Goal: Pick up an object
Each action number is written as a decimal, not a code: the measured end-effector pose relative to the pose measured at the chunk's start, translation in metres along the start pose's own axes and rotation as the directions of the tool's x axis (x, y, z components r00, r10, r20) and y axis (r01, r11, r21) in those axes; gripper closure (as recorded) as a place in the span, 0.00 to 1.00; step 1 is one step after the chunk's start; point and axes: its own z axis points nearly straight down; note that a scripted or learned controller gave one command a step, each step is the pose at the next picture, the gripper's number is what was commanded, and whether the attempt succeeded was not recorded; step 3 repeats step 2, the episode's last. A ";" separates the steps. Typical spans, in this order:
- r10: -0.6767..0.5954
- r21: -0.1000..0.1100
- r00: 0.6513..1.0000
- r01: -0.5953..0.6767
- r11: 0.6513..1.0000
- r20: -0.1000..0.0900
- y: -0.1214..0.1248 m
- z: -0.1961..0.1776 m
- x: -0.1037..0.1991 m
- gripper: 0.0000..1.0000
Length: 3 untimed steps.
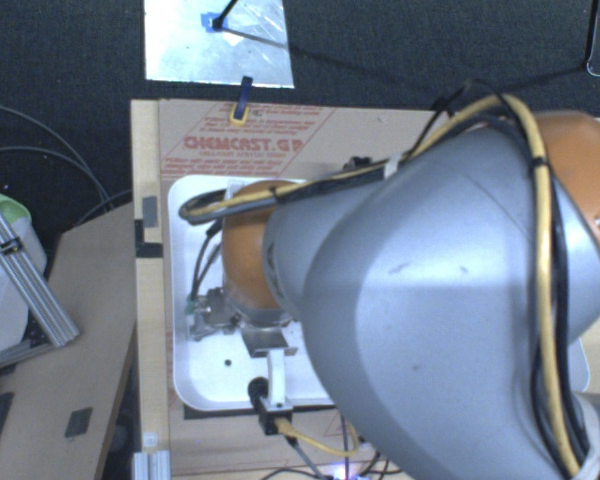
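Note:
My grey arm with its orange band reaches in from the right and hides most of both bins. The gripper hangs low over the left part of the left white bin, pointing down at the bin floor. Its body hides whatever lies directly under it. A small green bit shows at the gripper's left edge; I cannot tell what it is. The visible strip of bin floor bears just a small dark spot.
The bins rest on a cardboard sheet with red lettering. A shiny metal plate lies beyond it on the dark floor. An aluminium frame slants across the far left, beside a wooden bench edge.

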 end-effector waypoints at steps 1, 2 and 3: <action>0.006 -0.012 1.000 -0.006 1.000 -0.001 0.076 -0.086 -0.005 0.00; 0.001 -0.003 1.000 -0.001 1.000 0.001 0.072 -0.092 -0.005 1.00; 0.001 -0.003 1.000 -0.001 1.000 0.001 0.072 -0.092 -0.005 1.00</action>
